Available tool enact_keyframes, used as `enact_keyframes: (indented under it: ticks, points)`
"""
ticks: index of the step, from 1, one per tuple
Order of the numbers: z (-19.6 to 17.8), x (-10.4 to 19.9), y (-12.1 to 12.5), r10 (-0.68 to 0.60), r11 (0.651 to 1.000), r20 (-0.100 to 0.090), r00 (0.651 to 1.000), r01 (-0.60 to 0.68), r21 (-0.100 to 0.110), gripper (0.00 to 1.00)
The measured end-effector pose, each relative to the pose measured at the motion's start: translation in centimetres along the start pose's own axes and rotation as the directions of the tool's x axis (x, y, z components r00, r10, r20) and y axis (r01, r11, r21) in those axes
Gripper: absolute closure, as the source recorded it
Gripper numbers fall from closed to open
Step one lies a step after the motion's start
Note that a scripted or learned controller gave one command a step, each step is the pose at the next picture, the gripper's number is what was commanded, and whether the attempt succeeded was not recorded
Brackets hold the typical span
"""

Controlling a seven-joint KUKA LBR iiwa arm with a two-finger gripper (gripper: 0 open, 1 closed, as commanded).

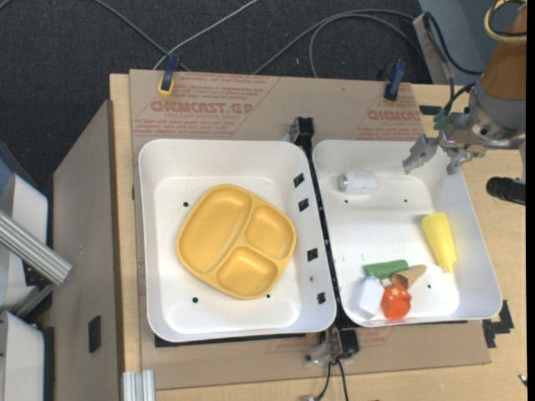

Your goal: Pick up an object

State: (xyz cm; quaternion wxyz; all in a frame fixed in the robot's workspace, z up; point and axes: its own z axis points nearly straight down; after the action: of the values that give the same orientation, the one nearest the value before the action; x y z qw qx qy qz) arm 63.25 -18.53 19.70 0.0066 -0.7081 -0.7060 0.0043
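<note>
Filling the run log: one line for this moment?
gripper: open, above right bin far edge | holding: nothing | yellow object: in bin | phase: approach

Two white bins sit side by side on a cardboard-covered bench. Left bin point(159, 224): a yellow divided plate point(236, 241), three compartments, lying flat near centre. Right bin point(468, 224): a small white object point(358, 182) near the far wall; a yellow corn-shaped piece point(440, 239) toward the right wall; near the front edge a cluster of a green piece point(384, 268), a white piece point(369, 296) and a red tomato-like piece point(396, 303), touching or nearly so. Gripper point(435, 159) hangs above the far right corner of the right bin, fingers spread, nothing between them. Two blue clamps point(170, 72) hold the board's far edge.
</note>
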Motion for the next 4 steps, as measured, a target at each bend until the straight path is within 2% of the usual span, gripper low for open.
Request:
enact_keyframes:
  ticks: [1, 2, 4]
  points:
    - [-1.0, 0.1, 0.3, -0.003, 1.000, 0.003, 1.000, 0.003, -0.015, 0.00]
    - [3.2, 0.2, 0.7, -0.005, 1.000, 0.002, 1.000, 0.005, -0.012, 0.00]
    - [11.3, 0.1, -0.1, -0.004, 1.000, 0.002, 1.000, 0.004, -0.012, 0.00]
